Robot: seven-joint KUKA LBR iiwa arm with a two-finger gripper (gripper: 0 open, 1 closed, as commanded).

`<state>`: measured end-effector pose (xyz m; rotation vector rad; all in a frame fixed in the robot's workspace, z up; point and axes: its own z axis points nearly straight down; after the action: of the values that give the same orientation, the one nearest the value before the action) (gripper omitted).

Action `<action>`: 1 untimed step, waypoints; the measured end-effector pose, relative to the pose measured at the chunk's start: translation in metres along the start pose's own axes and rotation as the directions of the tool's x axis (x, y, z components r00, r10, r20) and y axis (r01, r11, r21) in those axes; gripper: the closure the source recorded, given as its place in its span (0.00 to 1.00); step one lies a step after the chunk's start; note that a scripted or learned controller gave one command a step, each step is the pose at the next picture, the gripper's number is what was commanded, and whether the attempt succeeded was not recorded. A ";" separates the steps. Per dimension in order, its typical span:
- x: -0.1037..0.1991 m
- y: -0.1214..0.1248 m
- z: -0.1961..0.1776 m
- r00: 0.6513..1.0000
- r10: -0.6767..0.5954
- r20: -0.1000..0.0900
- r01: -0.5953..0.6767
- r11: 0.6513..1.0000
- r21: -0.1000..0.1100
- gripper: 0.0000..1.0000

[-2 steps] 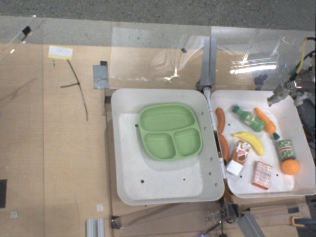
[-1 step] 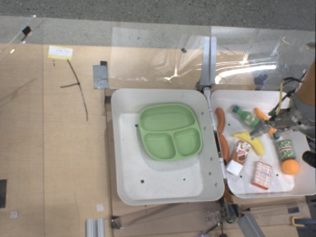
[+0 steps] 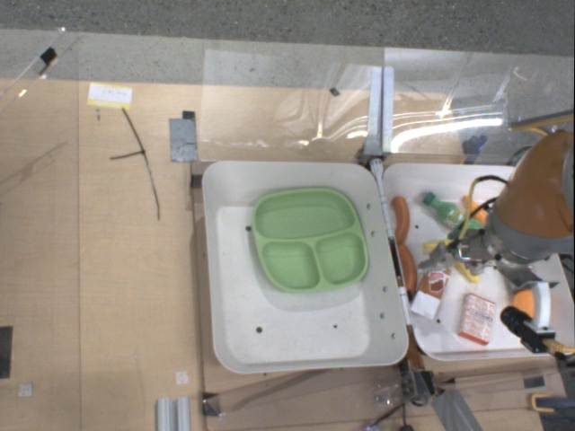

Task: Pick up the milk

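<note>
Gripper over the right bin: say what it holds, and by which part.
Cannot be told. The gripper hangs among the items in the right bin, just above the milk; nothing visibly sits between its fingers.

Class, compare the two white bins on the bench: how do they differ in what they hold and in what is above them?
The left bin holds one green divided plate, lying flat; the right bin holds many small items, among them two sausages along its left wall and a small carton. The arm hangs over the right bin, while nothing hangs over the left bin. Both are shallow, white, and sit side by side.
</note>
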<state>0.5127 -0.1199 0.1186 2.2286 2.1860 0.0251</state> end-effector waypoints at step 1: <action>0.004 0.031 0.028 0.988 -0.155 -0.003 0.156 0.988 0.020 0.00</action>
<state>0.5441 -0.1164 0.0913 2.0609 2.3642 0.0027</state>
